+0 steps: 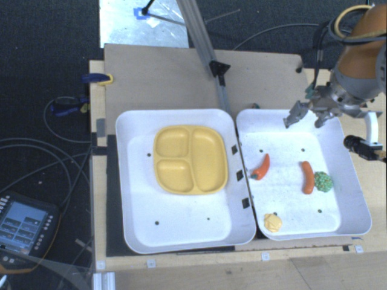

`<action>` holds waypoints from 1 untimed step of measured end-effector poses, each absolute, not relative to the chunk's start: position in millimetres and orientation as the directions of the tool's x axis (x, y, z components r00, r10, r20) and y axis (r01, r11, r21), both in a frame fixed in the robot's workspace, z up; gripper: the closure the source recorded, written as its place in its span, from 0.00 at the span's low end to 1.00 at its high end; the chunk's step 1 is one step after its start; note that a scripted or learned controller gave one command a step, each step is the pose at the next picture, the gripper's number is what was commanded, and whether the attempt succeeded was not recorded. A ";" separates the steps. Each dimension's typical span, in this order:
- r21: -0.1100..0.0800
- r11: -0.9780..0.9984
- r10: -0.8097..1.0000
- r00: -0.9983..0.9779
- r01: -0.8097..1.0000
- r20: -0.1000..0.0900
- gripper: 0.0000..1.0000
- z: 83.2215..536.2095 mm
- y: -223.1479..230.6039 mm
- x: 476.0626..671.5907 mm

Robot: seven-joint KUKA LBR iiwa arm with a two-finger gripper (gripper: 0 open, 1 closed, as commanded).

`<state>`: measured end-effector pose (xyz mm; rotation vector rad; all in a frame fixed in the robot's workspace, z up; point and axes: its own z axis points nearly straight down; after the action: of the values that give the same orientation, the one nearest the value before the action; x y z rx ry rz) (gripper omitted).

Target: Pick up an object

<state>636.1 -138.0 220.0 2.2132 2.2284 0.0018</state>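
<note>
Gripper (306,118) sits over the far edge of the right bin (351,222), fingers spread apart, nothing between them. The two fingertips point down and toward the bin floor, one at the left, one at the right of the wrist. The arm (360,59) comes in from the upper right, with the orange band visible above the wrist.

Candidate objects all lie in the right bin, nearer the camera than the gripper and clear of it:
- orange sausage (308,177): elongated, smooth, lying roughly lengthwise front to back, below and slightly right of the gripper.
- green broccoli piece (323,182): small, bumpy, touching the sausage's right side near its lower end.
- red-orange chili pepper (261,167): thin, curved, tilted, toward the bin's left wall, below and left of the gripper.
- yellow lumpy item (273,222): pale yellow, rounded, in the near-left corner, farthest from the gripper. Cannot tell what food it models.

Left bin (139,222) holds a yellow divided plate (189,159) with three compartments, lying flat.
</note>
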 end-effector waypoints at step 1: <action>0.001 0.007 1.000 -0.007 1.000 0.000 0.00 220.0 -138.1 636.1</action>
<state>636.1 -138.1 220.0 2.2125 2.2288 0.0012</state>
